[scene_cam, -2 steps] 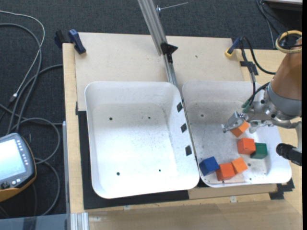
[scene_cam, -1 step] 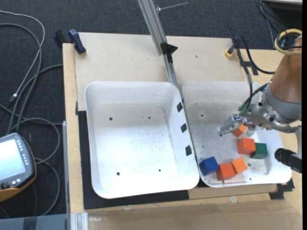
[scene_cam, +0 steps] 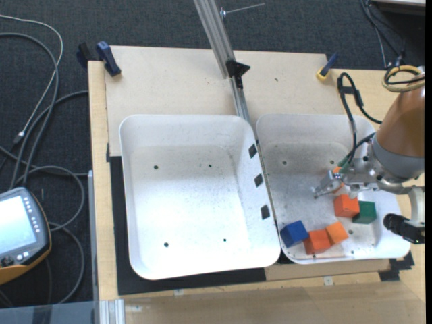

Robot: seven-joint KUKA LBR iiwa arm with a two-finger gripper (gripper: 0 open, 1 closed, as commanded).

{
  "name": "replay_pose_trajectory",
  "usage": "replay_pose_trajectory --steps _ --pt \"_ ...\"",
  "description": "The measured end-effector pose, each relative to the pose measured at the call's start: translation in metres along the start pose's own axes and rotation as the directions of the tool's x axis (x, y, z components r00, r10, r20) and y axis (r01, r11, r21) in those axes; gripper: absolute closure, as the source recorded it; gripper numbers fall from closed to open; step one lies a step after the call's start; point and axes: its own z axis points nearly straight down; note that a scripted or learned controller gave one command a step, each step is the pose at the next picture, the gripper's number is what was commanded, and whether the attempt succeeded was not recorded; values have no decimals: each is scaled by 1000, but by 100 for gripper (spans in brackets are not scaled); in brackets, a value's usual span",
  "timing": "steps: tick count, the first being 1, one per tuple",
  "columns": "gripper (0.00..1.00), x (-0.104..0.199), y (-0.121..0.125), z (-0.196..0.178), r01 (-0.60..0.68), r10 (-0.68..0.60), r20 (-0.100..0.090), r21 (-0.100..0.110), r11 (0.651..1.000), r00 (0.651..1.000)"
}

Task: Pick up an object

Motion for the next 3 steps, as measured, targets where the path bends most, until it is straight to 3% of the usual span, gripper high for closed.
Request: replay_pose_trajectory --steps 2,3 --pt "0 -13 -4 25 7 -7 4 -20 1000 1000" --pt "100 -13 -3 15 7 -6 3 -22 1000 1000"
